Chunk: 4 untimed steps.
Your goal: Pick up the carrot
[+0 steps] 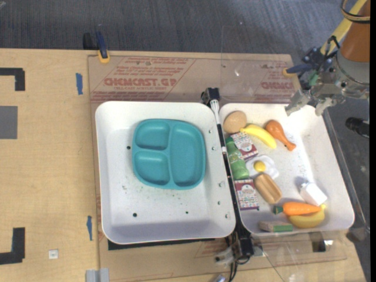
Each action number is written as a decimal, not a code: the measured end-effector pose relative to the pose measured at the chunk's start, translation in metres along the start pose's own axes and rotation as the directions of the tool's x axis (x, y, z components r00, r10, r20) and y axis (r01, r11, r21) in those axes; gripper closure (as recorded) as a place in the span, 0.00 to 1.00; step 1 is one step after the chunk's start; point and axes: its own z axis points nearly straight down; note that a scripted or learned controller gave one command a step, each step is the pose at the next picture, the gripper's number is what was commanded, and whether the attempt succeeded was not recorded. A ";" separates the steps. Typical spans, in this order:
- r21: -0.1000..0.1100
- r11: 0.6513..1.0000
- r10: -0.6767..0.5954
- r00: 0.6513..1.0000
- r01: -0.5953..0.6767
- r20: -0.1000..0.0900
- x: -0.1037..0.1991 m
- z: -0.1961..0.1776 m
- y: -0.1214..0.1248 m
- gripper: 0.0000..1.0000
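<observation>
The carrot (301, 208) is an orange taper with a green end, lying near the front of the right bin (338, 175), resting against a yellow fruit (309, 218). My gripper (306, 107) hangs over the far right corner of that bin, well behind the carrot. It is open, with nothing between its fingers (292, 106).
The right bin also holds a drumstick (279, 133), a banana (261, 135), a tan egg-shaped item (234, 121), a green piece (238, 161), two snack packets (247, 194), a hot dog (268, 188) and a white block (313, 192). A teal divided plate (169, 153) sits in the left bin (111, 175).
</observation>
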 end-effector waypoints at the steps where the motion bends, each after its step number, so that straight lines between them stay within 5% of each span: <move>1: 0.006 0.998 -0.070 0.998 0.070 -0.002 0.020 0.083 -0.070 0.00; 2: 0.001 0.938 -0.347 0.938 0.347 -0.004 0.027 0.094 -0.175 0.00; 3: -0.014 0.901 -0.434 0.901 0.434 0.013 0.050 0.121 -0.169 0.00; 4: -0.013 0.980 -0.201 0.979 0.201 0.019 0.077 0.120 -0.171 0.00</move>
